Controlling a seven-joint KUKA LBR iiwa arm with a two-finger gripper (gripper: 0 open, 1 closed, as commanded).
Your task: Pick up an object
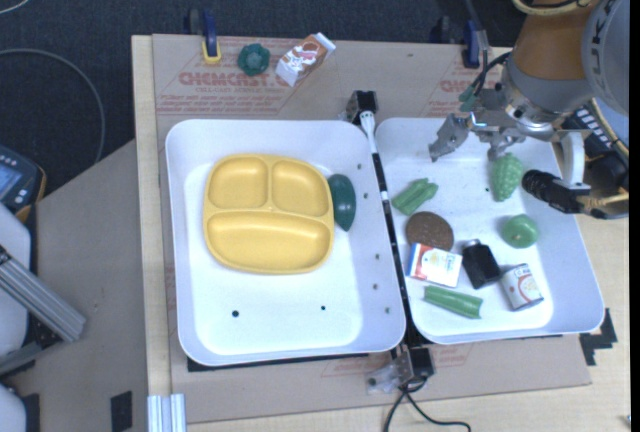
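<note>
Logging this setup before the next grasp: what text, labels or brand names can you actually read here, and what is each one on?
"CHEMCAT", red print on the cardboard sheet behind the left bin; partly covered, so the full word is uncertain.
Red print on the cardboard behind the right bin: too faint to read.
Small carton on the cardboard: print too blurred.
Red-and-white packet in the right bin: illegible.
Small can: label illegible.
</note>
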